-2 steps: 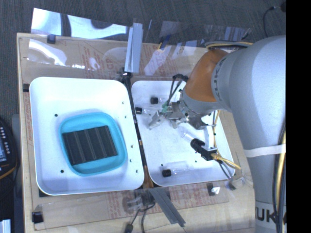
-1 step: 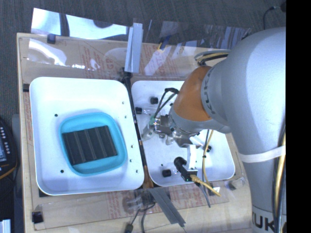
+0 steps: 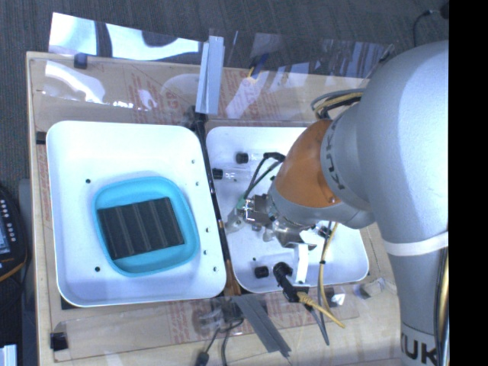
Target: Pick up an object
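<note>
A blue rectangular dish [image 3: 142, 225] with a dark ribbed inside lies in the left white bin [image 3: 69, 158], towards its front. My gripper [image 3: 256, 213] is low over the left part of the right bin [image 3: 354, 264], close to the divider between the bins. The orange band and grey wrist above it hide much of that bin's floor. A small black piece [image 3: 242, 158] lies at the far side of the right bin. Another small black piece [image 3: 261, 271] rests near its front edge. The blue dish is well to the left of the gripper.
A grey upright post [image 3: 208, 75] stands behind the gap between the bins. Clear plastic sheeting [image 3: 130, 48] lies along the bench's far edge. Yellow and black cables [image 3: 320, 305] hang over the right bin's front rim, and grey metal parts [image 3: 259, 322] lie below it.
</note>
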Controlling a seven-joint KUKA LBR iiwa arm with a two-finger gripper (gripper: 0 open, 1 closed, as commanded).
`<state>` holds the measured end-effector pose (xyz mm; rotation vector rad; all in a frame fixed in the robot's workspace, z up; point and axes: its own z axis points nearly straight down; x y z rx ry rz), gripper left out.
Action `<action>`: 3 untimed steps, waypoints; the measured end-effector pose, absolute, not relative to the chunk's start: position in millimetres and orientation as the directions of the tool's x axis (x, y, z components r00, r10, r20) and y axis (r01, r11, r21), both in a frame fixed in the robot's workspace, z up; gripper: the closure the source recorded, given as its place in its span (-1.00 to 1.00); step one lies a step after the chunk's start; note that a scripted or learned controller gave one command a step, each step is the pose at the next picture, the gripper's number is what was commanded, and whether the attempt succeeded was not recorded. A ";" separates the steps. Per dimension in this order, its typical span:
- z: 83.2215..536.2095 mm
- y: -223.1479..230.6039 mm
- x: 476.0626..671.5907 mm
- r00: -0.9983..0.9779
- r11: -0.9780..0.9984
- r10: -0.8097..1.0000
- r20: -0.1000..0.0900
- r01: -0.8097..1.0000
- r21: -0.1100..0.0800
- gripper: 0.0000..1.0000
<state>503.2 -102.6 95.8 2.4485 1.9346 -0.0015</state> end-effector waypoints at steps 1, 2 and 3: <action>92.3 -98.7 479.9 0.549 -0.549 0.836 -0.001 0.836 0.001 -1.00; 101.3 -97.5 480.3 0.544 -0.544 0.839 0.000 0.839 -0.003 1.00; 90.8 -92.9 498.0 0.755 -0.755 0.655 -0.002 0.655 -0.005 1.00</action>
